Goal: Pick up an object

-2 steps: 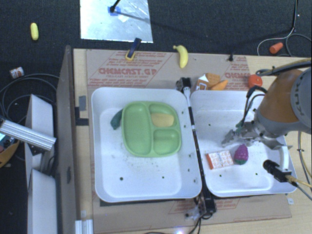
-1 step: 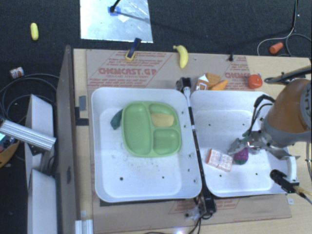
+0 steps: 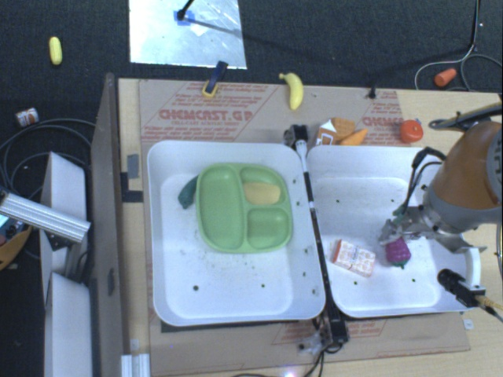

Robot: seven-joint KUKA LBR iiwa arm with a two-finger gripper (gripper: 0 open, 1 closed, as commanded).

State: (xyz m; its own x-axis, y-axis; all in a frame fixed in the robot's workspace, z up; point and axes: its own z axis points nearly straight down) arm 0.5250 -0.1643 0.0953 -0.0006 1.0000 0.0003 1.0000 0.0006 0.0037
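Purple toy [image 3: 398,251] seemingly beneath gripper [image 3: 394,234].

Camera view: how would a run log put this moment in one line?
arm: over right bin | gripper: beside purple object | grasp: unconfirmed

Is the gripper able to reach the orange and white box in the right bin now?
Probably yes. The box lies flat and alone on the right bin floor, with nothing on top of it. The gripper is already inside this bin, beside the purple object, which lies right of the box.
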